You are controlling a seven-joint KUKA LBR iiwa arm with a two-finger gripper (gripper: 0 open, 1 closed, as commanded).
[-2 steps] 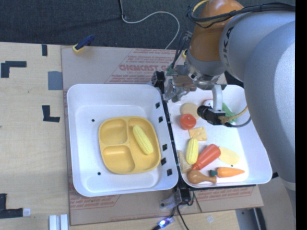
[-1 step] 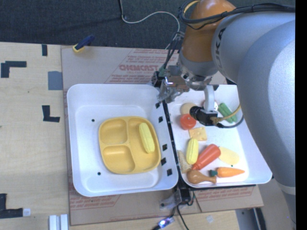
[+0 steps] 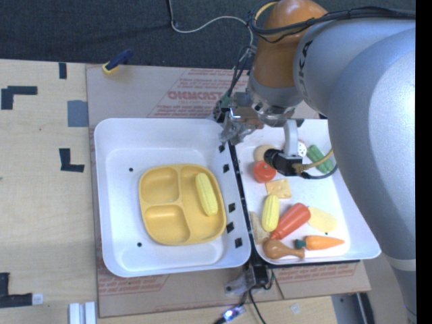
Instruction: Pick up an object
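Far left, bare bench (image 3: 40,181) w/ black marks. Up top, a blue-yellow bit (image 3: 118,59) lies at the far edge of the cardboard (image 3: 155,93), beyond the bins.

On to the L bin (image 3: 118,147): yellow tray (image 3: 165,221) flat in the middle, three compartments, and a cob (image 3: 206,193) lying lengthwise in the right-hand one.

Next, the wall the two bins share, and there's the gripper (image 3: 231,128), right at its far end, by the L bin's far right corner. Open or closed? Can't tell from this angle, the wrist's in the way. It's well apart from the cob, and near the closest R-bin toys but not touching them.

R bin (image 3: 331,191) now, toys crowded on its left half. Cream round (image 3: 263,153) farthest back, tomato (image 3: 264,171) just in front of it. Then cracker (image 3: 279,189), then a 2nd cob (image 3: 271,212) just below it. Pepper (image 3: 291,221) lies slantwise, touching that cob. At the near edge, drumstick (image 3: 280,250) w/ carrot (image 3: 320,242) just beside it, tip pointing right. Pale slice (image 3: 322,219) sits between pepper and carrot. Green piece (image 3: 322,160) farther back, toward the right rim.

Far right, the grey arm (image 3: 364,79) reaches in over the R bin's far end, orange band (image 3: 287,39) above the wrist.
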